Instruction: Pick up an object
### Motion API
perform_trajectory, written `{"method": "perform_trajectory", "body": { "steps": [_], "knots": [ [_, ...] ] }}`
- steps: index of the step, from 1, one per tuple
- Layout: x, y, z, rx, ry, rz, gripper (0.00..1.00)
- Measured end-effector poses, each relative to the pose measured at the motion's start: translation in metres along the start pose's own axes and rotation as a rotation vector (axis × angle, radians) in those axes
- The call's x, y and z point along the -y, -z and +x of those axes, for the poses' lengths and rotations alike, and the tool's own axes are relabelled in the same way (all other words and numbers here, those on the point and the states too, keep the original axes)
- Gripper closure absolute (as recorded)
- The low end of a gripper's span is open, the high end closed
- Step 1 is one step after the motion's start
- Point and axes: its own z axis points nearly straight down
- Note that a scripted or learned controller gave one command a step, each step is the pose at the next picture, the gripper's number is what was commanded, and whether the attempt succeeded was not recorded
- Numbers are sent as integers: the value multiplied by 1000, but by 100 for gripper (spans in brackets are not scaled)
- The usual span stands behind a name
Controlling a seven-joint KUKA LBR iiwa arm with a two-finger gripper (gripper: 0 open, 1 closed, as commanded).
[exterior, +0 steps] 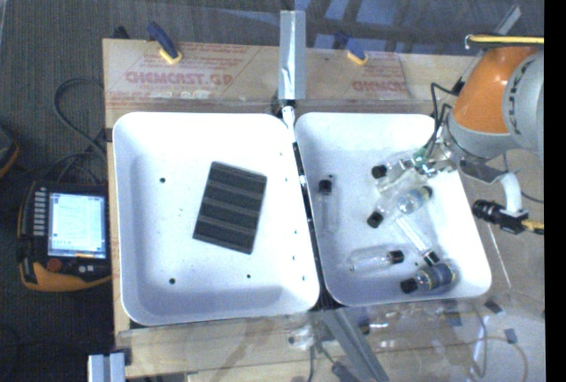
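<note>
I see the claw (423, 164) above the right bin (354, 128); I cannot tell its state. Vials (402, 194) lie just below it.

The arm (522, 102) is a rounded grey casing with a broad, glossy orange band (486, 93) curving around it above the wrist. Thin dark cables (439, 110) loop along the band's side toward the tool, where small metallic fittings catch the light.
</note>
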Motion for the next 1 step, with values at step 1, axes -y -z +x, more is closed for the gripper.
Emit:
{"method": "perform_trajectory", "body": {
  "steps": [1],
  "knots": [
    [-1, 10, -1, 8, 1, -4, 100]
  ]
}}
